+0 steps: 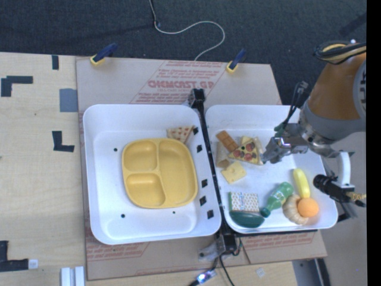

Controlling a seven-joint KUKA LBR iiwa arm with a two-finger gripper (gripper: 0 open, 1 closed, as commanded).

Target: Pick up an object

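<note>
The right bin (271, 113) holds several toy foods: a pizza slice (247, 150), a brown wafer (225, 140), a pale cheese cube (234, 172), a green bottle (277, 198), a yellow banana (301, 182), an orange ball (307, 208) on a tan bun, a checked box (244, 201) and a dark green piece (246, 220). My gripper (272, 152) hangs low over the right bin, just right of the pizza slice. Nothing shows between its fingers.
The left bin (98, 177) holds a yellow divided plate (159, 173) and a small waffle piece (181, 133) at its far right. A black divider (204, 154) separates the bins. The arm's orange band (342, 85) looms over the right bin's far right corner.
</note>
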